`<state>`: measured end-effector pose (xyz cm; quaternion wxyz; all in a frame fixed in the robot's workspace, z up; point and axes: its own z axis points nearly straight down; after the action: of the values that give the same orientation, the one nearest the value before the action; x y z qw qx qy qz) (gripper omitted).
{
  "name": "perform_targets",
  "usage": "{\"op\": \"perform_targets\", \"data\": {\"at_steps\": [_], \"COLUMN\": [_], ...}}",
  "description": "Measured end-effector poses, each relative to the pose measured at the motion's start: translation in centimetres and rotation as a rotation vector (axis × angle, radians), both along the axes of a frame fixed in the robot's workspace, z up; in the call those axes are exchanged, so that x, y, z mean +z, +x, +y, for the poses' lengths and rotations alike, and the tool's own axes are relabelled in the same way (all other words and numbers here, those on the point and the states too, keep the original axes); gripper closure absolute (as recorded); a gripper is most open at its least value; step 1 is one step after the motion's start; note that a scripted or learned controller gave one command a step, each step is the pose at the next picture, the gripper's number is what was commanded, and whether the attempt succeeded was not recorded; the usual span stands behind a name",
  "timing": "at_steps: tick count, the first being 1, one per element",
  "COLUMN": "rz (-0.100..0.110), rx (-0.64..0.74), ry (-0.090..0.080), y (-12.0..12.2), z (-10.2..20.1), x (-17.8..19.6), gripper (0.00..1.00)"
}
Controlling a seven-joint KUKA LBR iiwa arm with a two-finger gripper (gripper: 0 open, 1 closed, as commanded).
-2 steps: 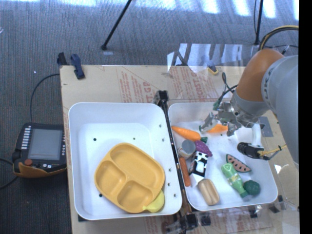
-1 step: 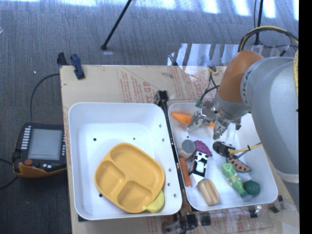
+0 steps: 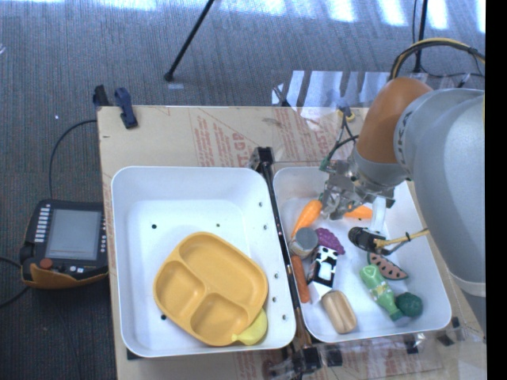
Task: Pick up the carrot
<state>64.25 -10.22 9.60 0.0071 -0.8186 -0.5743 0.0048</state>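
The carrot [image 3: 307,214], orange and stubby, lies tilted in the far left part of the right bin [image 3: 440,291], next to the divider. My gripper [image 3: 338,205] hangs low over the bin just to the right of the carrot's upper end, close to it. A small orange piece [image 3: 361,211] shows on the gripper's other side. A thinner orange stick [image 3: 301,280] lies along the bin's left wall, nearer the front. Nothing can be seen held in the gripper.
Below the carrot sit a grey can [image 3: 303,242], purple grapes [image 3: 330,238], a black-and-white carton [image 3: 323,265], a bread roll [image 3: 339,311], a green bottle [image 3: 379,288], broccoli [image 3: 409,305] and a watermelon slice [image 3: 386,265]. The left bin [image 3: 135,212] holds a yellow divided plate [image 3: 210,287].
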Motion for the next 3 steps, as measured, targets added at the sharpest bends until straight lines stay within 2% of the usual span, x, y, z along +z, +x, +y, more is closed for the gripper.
{"op": "perform_targets", "data": {"at_steps": [1,2,3], "rz": [-0.005,-0.008,-0.009], "rx": [0.076,0.073,-0.109], "ry": [-0.001,-0.001,-0.004], "y": [-6.0,-5.9,-1.0], "z": [1.3,1.3,1.5], "x": [-1.0,-1.0,-0.9], "gripper": [1.0,0.0,0.0]}}
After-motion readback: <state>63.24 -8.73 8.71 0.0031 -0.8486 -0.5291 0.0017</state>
